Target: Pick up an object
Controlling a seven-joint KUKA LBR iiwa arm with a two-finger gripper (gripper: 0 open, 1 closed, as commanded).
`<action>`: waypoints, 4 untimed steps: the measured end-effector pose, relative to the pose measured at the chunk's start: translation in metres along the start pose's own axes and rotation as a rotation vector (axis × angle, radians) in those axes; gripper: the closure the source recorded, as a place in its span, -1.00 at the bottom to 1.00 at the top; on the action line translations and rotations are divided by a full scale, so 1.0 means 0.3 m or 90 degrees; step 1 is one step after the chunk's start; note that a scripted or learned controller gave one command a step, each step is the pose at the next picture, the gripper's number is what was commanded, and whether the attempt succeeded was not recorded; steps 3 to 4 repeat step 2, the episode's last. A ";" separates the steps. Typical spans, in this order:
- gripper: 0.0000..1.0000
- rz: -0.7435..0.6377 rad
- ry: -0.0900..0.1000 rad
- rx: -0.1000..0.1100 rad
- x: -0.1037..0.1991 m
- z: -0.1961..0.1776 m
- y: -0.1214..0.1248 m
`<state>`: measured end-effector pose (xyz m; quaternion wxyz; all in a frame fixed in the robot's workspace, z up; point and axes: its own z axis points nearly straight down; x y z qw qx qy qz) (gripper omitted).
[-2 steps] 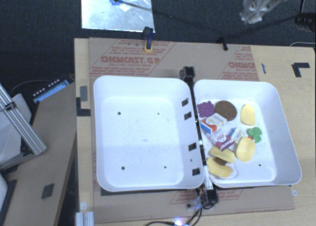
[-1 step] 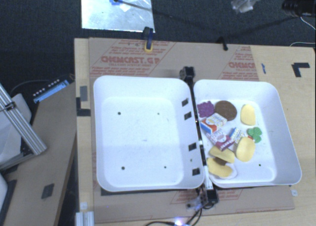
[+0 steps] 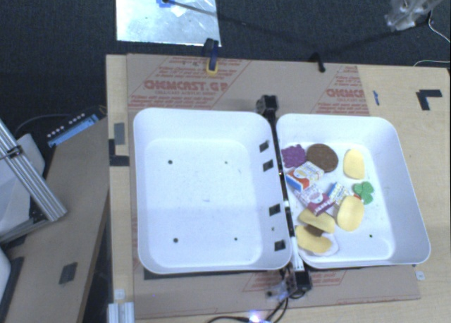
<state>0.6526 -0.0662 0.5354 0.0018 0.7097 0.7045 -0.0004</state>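
a: what's in the right bin?
b: toys crowded at its left side: brown disc, purple piece, yellow pieces, touching.
a: the gripper?
b: top right, well off the bins; can't tell its opening.

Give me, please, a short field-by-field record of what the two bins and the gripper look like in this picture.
left bin: white, shallow, bare floor
right bin: white, holds a cluster of small items near the divider
items: purple piece, brown round disc, yellow pieces, green piece, small packets
gripper: top right of the view, over dark floor, away from both bins
held: nothing seen between its fingers
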 end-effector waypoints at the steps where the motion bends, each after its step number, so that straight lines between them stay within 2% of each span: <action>1: 1.00 -0.003 0.000 -0.001 -0.203 0.001 0.055; 2: 1.00 -0.010 0.003 0.005 0.005 0.335 0.052; 4: 1.00 -0.010 0.003 0.005 0.005 0.335 0.052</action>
